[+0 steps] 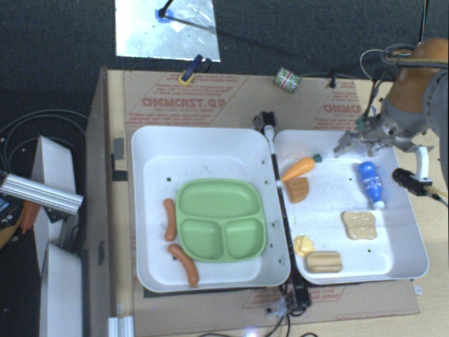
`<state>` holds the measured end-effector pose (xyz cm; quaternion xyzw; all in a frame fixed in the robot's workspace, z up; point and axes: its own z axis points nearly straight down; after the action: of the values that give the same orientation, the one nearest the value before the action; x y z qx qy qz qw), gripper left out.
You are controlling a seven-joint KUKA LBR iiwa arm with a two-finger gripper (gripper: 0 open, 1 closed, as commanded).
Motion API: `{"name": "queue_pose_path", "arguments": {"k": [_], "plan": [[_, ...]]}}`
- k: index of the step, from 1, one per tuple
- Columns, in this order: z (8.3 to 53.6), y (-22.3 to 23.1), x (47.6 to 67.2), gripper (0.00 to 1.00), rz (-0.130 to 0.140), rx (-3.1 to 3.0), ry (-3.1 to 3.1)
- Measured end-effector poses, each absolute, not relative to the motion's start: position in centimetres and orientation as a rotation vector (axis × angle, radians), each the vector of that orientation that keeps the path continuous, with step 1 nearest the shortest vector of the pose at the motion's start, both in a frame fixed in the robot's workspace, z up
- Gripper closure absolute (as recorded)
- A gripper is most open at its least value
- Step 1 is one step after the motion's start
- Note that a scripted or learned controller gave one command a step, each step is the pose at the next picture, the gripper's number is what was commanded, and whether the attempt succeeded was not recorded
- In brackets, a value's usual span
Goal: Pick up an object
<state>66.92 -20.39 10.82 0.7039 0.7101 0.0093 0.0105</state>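
My two-finger gripper (361, 140) hovers over the right white bin (414, 248) — whether it's spread or closed, I can't tell. I'd descend straight onto the blue plastic bottle (369, 182) just beside it — centred across its width.

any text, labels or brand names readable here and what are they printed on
"CHEMCAST GP" in red on the brown board under the bins, left of centre.
The same red print shows on the board's right side, partly hidden and too blurred to read in full.
Fainter red lines beneath both prints: too small to read.
Blue bottle in the right bin: any label is too small to read.
Small green can on the board's far edge: print unreadable.
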Motion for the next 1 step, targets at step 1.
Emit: {"name": "queue_pose_path", "arguments": {"k": [1], "plan": [[11.63, -20.63, 64.22, 0.0, 0.002, 2.218, 2.221]]}}
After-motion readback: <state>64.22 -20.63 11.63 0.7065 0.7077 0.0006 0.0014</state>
